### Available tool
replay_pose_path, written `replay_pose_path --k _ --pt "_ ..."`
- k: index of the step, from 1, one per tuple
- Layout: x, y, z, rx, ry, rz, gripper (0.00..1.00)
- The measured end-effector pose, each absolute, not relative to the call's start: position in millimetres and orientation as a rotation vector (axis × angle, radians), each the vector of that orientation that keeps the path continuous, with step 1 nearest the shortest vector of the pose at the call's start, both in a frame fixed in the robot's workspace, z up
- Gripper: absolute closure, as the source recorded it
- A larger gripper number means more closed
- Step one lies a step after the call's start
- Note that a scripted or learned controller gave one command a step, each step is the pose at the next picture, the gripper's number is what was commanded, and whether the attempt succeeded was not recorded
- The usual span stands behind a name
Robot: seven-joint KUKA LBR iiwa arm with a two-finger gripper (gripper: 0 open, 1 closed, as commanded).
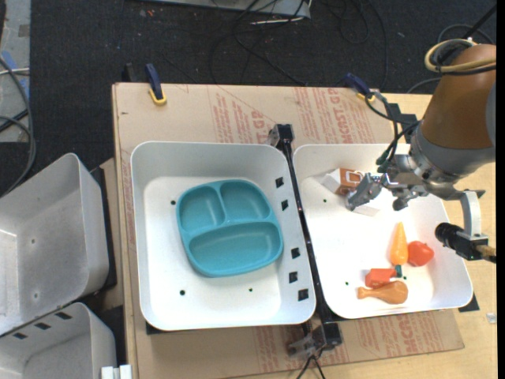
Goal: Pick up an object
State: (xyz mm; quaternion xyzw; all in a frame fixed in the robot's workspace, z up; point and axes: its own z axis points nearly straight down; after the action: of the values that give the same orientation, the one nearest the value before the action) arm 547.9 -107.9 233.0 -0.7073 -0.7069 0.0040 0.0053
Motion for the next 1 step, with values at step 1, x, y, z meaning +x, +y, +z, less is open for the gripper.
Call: replay_pose_path --k 1 --pt "550.4 -107.8 239.4 -2.219 -2.223 0.001 0.00"
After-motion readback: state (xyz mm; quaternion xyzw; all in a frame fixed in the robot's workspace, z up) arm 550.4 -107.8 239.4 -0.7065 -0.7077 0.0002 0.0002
